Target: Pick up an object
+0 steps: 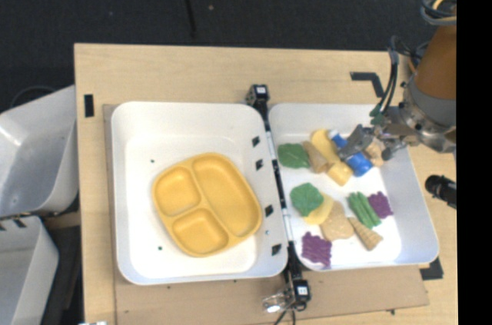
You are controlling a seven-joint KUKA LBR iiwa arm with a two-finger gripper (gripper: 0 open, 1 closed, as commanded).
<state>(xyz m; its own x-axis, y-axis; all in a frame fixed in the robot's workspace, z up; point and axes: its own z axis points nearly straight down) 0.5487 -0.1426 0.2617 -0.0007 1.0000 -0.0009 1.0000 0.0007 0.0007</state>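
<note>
Pickup not yet done.
Your two-finger gripper (360,149) sits low over the small blue plastic block (357,164), right of the yellow divided plate (205,203); I cannot tell its grip state.

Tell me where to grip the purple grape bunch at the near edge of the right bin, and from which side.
Take the purple grape bunch across its narrower width, coming straight down from above. It lies flat on the right bin floor, close to the near-left corner wall and a tan piece, so a sideways approach looks crowded; the top is probably the only free side.
</note>
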